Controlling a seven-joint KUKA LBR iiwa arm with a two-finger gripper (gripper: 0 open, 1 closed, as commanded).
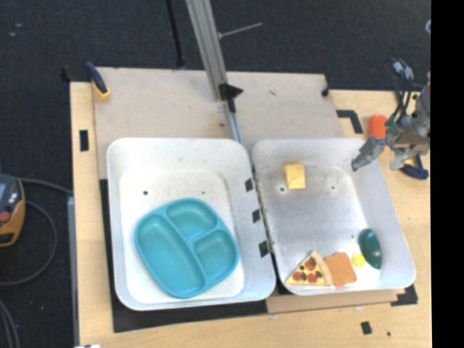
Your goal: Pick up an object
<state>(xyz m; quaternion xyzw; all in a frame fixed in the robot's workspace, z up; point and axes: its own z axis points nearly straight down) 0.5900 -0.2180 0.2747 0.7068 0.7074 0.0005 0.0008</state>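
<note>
Yellow foam cube [294, 175] upper in right white bin [319, 216] — I'd centre gripper [362, 158] squarely overhead — its grip state I cannot tell.

1 fixed camera looks down at a slant on my tabletop [181, 107] from well above, taking in both white bins [123, 158]; my arm enters from its right.
</note>
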